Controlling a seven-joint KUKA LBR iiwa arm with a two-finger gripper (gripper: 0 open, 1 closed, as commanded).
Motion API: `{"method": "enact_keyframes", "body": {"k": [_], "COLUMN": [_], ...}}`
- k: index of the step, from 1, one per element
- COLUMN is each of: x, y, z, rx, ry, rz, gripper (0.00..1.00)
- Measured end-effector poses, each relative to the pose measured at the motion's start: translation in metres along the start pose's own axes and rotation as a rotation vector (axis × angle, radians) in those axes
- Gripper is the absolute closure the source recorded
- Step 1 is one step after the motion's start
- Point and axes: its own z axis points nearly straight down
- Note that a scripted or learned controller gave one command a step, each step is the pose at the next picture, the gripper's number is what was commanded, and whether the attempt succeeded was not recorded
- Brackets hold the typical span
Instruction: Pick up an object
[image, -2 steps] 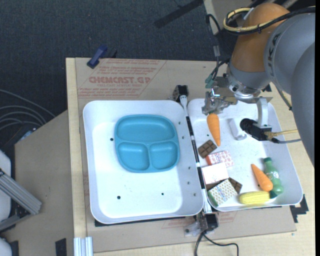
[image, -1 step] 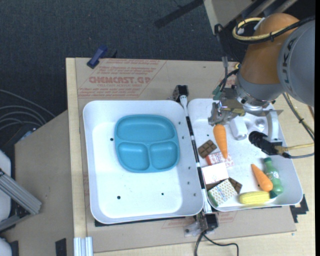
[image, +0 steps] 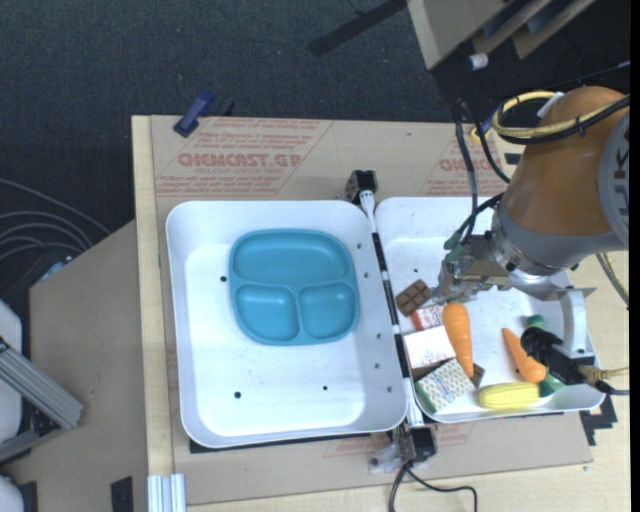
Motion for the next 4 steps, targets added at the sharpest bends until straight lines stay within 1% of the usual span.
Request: {"method": "enact_keyframes", "body": {"k": [1,2,3,4], "x": [0.033,0.036,0.051,0.084], "y": [0.073,0.032,0.013,0.069], "z": [0.004,-0.002,0.002,0.007], "rx": [-0.004,0.0,0.0,-0.003], "ry": [0.0,0.0,0.0,0.0], "rz": [-0.002,0.0,-0.001,-0.002], "gripper": [1.0,1.0,1.0,1.0]}}
